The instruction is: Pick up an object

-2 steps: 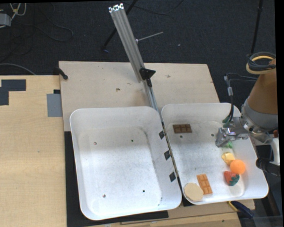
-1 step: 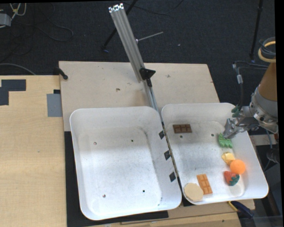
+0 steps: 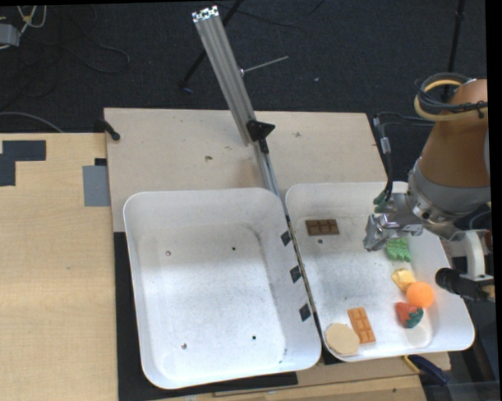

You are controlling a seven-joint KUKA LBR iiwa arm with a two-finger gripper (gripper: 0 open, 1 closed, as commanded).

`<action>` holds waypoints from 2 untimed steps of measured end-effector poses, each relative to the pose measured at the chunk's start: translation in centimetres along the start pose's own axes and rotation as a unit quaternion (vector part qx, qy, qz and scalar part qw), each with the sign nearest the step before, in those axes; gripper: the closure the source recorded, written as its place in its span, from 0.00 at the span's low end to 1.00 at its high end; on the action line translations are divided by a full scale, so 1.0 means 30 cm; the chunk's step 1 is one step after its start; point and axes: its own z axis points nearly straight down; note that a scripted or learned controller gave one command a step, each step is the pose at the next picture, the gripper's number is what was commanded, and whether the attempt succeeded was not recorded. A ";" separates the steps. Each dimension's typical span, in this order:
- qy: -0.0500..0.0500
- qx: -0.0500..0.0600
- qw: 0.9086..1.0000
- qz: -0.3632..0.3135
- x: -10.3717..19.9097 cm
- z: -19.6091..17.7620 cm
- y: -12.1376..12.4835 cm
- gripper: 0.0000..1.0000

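Probably poised over green toy (image 3: 397,250); gripper (image 3: 379,232) spread impossible to tell; could slip off, crowding bin (image 3: 312,259) wall.

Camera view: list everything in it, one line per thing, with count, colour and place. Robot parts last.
left bin: one, white, left half of bench
right bin: one, white, right half of bench
chocolate bar: one, brown, right bin, far part
leafy toy: one, green, right bin, beside the gripper
yellow piece: one, right bin, right side
orange ball: one, right bin, right side
strawberry: one, red with green, below the ball
wafer: one, orange, near edge
round biscuit: one, tan, near corner
gripper: one, metal, over right bin
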 end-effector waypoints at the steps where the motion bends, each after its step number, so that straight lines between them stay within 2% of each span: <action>1: 0.000 0.000 1.000 0.000 0.174 0.042 0.005 1.00; 2: 0.000 -0.001 1.000 0.000 0.341 0.006 0.008 1.00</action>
